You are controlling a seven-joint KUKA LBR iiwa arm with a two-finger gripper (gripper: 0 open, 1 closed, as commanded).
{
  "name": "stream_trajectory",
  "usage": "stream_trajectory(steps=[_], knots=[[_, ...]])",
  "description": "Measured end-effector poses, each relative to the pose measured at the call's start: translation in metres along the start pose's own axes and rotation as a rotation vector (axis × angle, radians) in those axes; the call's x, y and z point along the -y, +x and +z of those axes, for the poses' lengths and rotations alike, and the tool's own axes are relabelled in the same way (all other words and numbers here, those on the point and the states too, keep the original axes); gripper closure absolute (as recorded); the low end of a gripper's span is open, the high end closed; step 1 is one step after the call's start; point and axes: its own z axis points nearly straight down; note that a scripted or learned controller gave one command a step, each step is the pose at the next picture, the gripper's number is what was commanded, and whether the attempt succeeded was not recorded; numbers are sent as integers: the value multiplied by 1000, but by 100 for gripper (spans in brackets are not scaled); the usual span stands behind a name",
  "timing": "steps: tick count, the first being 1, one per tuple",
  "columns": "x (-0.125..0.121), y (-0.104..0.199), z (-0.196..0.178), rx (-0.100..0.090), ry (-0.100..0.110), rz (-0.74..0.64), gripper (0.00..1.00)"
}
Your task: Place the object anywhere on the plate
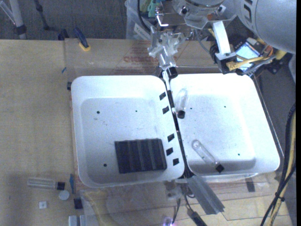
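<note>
Wooden bench [33,102], 2 white bins [84,93]; my gripper [165,48], fingers unreadable, hovers above; black plate [140,155] lies below-left, clear tubes [180,100] just below.

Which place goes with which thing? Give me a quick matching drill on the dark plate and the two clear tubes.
Things:
1. dark ribbed rectangular plate
2. clear plastic tube with a black cap, upper one
3. clear plastic tube with a black cap, lower one

Places:
A. right bin, near its front wall
B. left bin, front part of the floor
C. right bin, beside the divider

Pairs: 1-B, 2-C, 3-A
</note>
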Motion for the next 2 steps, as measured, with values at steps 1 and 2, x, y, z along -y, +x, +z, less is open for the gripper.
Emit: stream_trajectory(steps=[1,2], knots=[[-17,-39,-6,-1,-6,441,100],[-27,-97,0,-2,-4,1019,100]])
